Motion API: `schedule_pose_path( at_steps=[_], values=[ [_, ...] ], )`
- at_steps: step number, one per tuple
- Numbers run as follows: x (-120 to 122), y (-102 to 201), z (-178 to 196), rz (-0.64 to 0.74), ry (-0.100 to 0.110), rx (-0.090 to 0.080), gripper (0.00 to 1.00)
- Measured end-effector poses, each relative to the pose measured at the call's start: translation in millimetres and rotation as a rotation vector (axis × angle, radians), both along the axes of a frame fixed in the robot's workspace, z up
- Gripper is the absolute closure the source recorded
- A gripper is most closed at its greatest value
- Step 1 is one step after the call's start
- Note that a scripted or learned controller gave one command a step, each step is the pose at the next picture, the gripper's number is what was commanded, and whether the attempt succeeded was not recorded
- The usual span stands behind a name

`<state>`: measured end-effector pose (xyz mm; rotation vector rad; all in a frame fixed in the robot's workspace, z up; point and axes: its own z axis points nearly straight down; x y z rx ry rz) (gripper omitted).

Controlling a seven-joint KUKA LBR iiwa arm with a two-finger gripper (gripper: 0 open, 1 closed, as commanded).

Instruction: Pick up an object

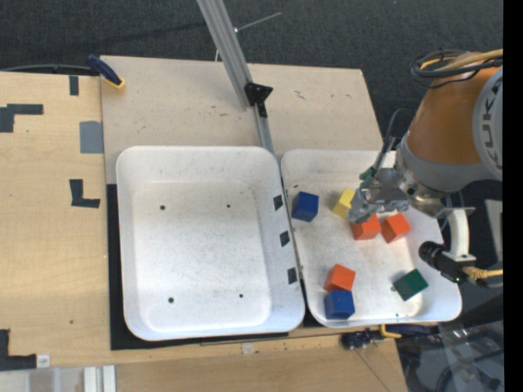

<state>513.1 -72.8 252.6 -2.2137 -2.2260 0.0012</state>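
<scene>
Nearest the lower edge, within the right-hand shallow white plastic bin (315, 166), a blue cube (339, 304) lies touching an orange cube (341, 278) just behind it; a dark green cube (410, 284) lies apart to their right, near the bin's rim. Farther back, two orange-red cubes sit side by side: one (395, 227) clear to view, the other (365, 228) directly under the grey two-finger gripper (365, 209). How far the gripper is parted, and whether it has hold of this cube, cannot be told from this angle. A small yellow block (344, 202) lies just beside the gripper's left, and a second blue cube (305, 206) lies beyond that. The left-hand white bin (131, 170) adjoins the right one. Farthest back, a grey metal post (225, 35) slants across the wooden bench (163, 96).
</scene>
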Motion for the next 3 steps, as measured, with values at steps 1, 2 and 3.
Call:
schedule_pose_path(
  at_steps=[1, 2, 3],
  values=[
    [16, 54, -15, 0.001, 0.001, 0.000, 1.00],
    [23, 101, -16, 0.001, 0.000, 0.000, 1.00],
    [40, 147, -28, 0.000, 0.000, -0.001, 1.00]
  ],
)
